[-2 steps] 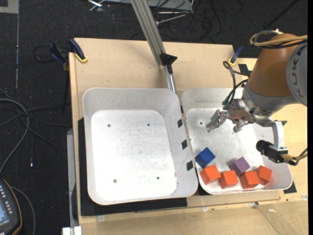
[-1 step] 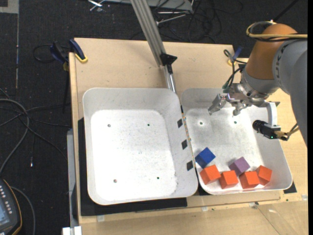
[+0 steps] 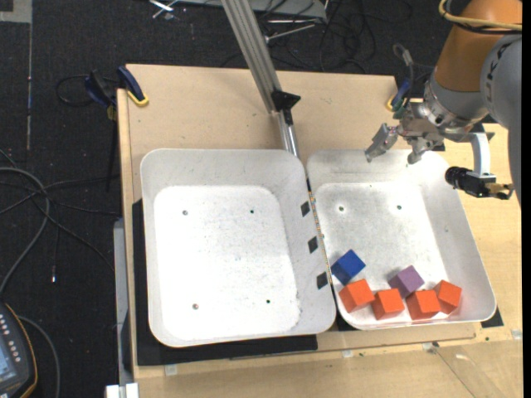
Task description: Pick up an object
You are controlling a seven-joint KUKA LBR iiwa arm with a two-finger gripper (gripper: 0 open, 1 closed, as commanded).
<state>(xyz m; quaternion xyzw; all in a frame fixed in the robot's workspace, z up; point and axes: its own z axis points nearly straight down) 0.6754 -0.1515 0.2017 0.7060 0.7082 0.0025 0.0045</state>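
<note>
Hovering at the far edge of the right bin (image 3: 465, 222), the gripper (image 3: 396, 148) hangs with fingers spread, grasping nothing. The blocks lie well apart toward the near edge: blue cube (image 3: 348, 265) closest, four orange cubes (image 3: 388, 303) and a purple cube (image 3: 406, 279) beyond.

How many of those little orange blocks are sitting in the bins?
4, all along the near edge of the right bin: orange block beside the blue block, another, another, and the last. None looks hidden.
</note>
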